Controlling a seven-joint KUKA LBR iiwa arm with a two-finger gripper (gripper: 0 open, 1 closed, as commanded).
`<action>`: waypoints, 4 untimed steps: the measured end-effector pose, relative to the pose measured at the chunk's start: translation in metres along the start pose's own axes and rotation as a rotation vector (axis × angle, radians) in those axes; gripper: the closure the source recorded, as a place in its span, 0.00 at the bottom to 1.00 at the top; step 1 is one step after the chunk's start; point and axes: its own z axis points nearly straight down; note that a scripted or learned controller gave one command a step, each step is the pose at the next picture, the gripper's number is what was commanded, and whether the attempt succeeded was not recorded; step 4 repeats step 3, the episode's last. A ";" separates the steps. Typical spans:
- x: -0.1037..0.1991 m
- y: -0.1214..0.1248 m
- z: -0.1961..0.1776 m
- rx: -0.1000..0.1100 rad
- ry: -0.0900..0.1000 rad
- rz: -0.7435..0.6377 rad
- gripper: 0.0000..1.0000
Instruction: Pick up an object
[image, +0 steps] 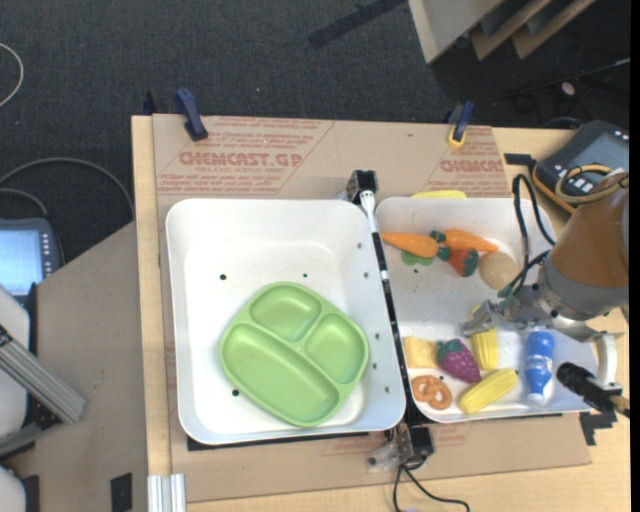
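Note:
The right bin (440, 300) holds toy food. Two orange carrots (410, 243) (470, 240) lie at its far side with a red piece (466, 261) and a beige ball (497, 268) beside them. Nearer the front lie a small corn cob (485, 350), a larger corn cob (487, 390), purple grapes (458, 361), a yellow block (419, 352), a pretzel (432, 390) and a blue bottle (538, 366). My gripper (483, 318) hangs low in the right bin, just above the small corn cob and below the beige ball.
The left bin (200, 250) holds a green divided plate (293, 352). Black clamps sit between the bins at the back (362, 184) and front (415, 440). The arm's orange band (592, 245) crosses the right bin's right wall. A dark device (585, 165) sits at the back right.

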 end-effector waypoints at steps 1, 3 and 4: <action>0.001 0.003 -0.016 -0.010 -0.003 -0.003 1.00; 0.123 0.009 -0.112 -0.016 0.000 -0.013 1.00; 0.123 0.009 -0.112 -0.016 0.000 -0.013 1.00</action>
